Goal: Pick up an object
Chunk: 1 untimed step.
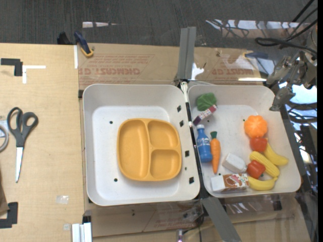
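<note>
scissors: on the bench far left, well outside the bins; a grey ring just left of the handles is cut by the frame edge.
left bin: white, holds one thing.
plate: yellow, three compartments, flat in the middle of the left bin.
right bin: white, all small items lie here.
green item: top left of right bin, leafy lump, kind hard to tell.
tube: small purple-and-white piece just below the green item, label unreadable.
bottle: blue, lying along the left wall.
carrot: just right of bottle, touching or nearly so.
white block: right of carrot tip.
carton: small box at the bottom edge, print too small to read.
orange: upper right part of the bin.
red pieces: one just under the orange, another lower by the bananas; kind unclear.
bananas: yellow cluster at bottom right, overlapping one another.
gripper: at the right bin's upper right corner, over the rim, partly lost in cables and glare; cannot tell how far the claw is spread; nothing seen in it.
items vs claw: all lie below and left of it; orange nearest, still apart.
</note>
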Available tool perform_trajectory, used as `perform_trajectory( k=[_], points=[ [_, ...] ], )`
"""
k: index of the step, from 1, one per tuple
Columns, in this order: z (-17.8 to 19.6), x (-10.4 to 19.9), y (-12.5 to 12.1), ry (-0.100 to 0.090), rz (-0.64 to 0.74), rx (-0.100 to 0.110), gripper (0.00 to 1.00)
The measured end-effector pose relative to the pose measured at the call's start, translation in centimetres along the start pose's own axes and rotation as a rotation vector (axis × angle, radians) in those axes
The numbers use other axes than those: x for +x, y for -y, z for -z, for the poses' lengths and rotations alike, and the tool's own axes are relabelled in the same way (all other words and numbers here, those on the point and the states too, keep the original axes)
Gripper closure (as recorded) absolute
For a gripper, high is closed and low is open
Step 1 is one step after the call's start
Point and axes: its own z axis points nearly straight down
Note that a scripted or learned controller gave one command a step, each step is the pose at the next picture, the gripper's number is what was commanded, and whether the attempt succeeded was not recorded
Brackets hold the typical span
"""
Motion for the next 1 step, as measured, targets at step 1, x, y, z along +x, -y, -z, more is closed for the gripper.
perform_trajectory(
  k=[1],
  points=[
    [-11.84,-3.14,2.56,-0.002,-0.047,-0.001,0.0]
  ],
)
